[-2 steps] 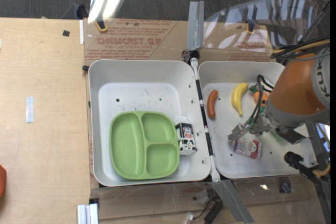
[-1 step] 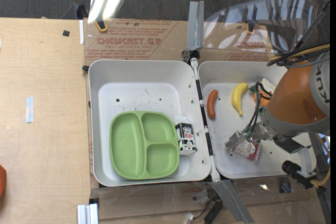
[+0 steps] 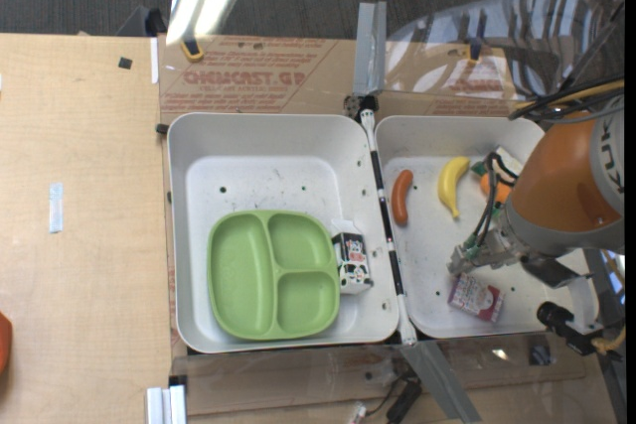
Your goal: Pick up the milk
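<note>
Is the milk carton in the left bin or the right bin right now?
Left bin. The milk carton sits by that bin's right wall, beside the green plate, while the gripper is over the right bin.

Hemmed in: milk [image 3: 350, 262] wedged between plate [image 3: 273, 273] and left bin's [image 3: 189, 213] right wall. Open above, and along that bin's far edge.

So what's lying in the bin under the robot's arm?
In the right bin lie a hot dog, a banana and a pink packet just below the gripper. An orange item is partly hidden by the arm, which covers the bin's right side.
</note>
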You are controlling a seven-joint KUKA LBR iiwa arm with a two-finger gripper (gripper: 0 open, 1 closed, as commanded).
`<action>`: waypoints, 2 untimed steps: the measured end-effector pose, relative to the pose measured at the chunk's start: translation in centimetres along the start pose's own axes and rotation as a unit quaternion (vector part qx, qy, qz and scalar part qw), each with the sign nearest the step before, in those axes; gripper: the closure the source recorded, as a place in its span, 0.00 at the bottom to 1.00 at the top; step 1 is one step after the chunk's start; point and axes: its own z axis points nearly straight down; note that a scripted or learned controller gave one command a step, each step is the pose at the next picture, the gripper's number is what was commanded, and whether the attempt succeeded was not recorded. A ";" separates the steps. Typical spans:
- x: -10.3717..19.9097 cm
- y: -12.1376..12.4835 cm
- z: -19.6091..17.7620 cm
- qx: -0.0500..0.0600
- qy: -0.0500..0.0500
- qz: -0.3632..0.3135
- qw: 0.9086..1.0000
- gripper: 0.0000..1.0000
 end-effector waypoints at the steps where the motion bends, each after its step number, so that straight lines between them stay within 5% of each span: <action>1: -1.0 -0.4 -5.7 0.000 -0.001 -0.008 1.000 1.00; 2: -0.9 -0.4 -6.6 -0.001 -0.001 -0.011 1.000 1.00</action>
